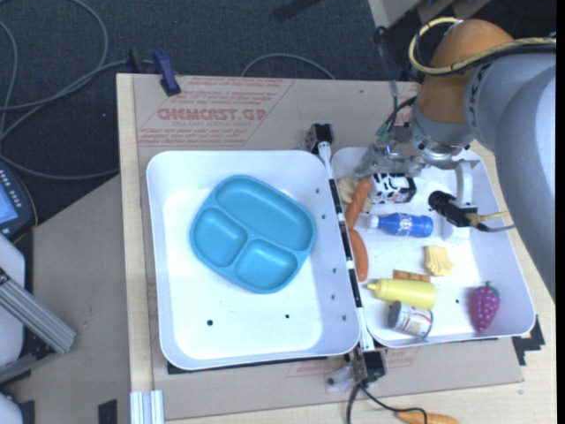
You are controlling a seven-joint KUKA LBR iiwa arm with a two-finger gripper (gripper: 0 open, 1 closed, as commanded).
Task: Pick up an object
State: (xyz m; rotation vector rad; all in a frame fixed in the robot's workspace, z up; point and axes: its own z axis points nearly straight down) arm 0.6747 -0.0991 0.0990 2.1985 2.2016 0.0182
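2 white bins sit side by side; the left bin holds a blue divided plate, the right bin a clutter of small toys. The gripper hovers at the far end, above a black-and-white toy; whether it is parted or closed I cannot tell. Just beside lies a small blue bottle, which looks light, stiff and slippery, likely to roll. Grasping across its middle seems safest.

two bins and their counted contents, viewed from above.
you see two white bins: the left bin holds one blue divided plate; the right bin holds one blue bottle, one yellow bottle, one grape bunch, one can, two carrots.
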